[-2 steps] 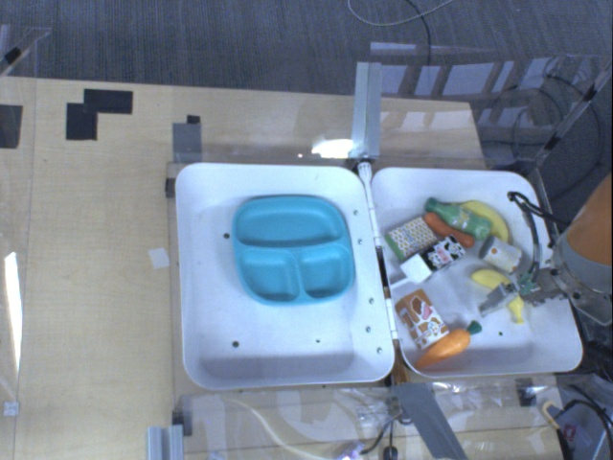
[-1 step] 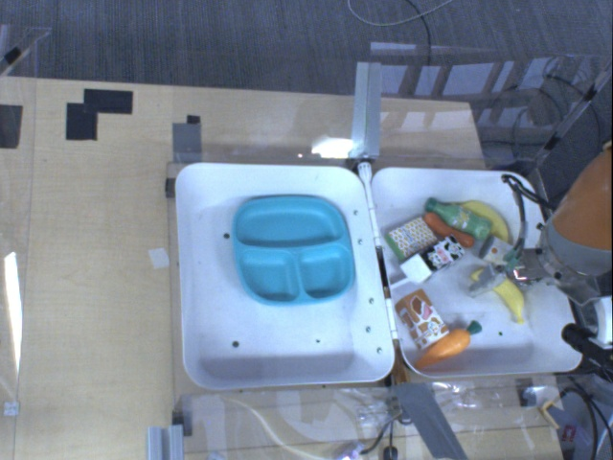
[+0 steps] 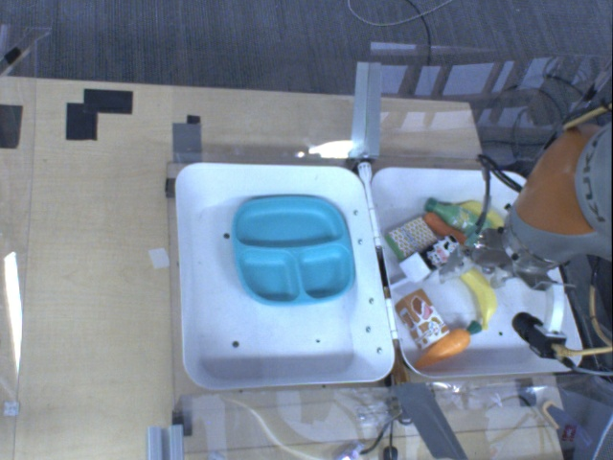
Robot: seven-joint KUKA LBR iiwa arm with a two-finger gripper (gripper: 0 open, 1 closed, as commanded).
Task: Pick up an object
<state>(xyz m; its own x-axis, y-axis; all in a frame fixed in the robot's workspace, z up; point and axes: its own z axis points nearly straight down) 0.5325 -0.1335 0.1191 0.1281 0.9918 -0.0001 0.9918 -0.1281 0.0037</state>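
The curved yellow plastic banana point(image 3: 482, 298) lay among jumbled toys in the right white bin point(image 3: 567, 307), just beside the two-finger gripper point(image 3: 476, 255), whose grip I could not tell, probably lowered there to pick from the pile.

We look down from one fixed camera set high above the pale wooden tabletop point(image 3: 86, 286), tilted so the dark grey carpeted floor point(image 3: 192, 27) fills the top of the frame. From this middling distance, both shallow white plastic bins sit whole in view, left bin point(image 3: 206, 286) and right bin point(image 3: 407, 188) side by side. The grey arm with its orange band point(image 3: 565, 195) enters from our right edge.
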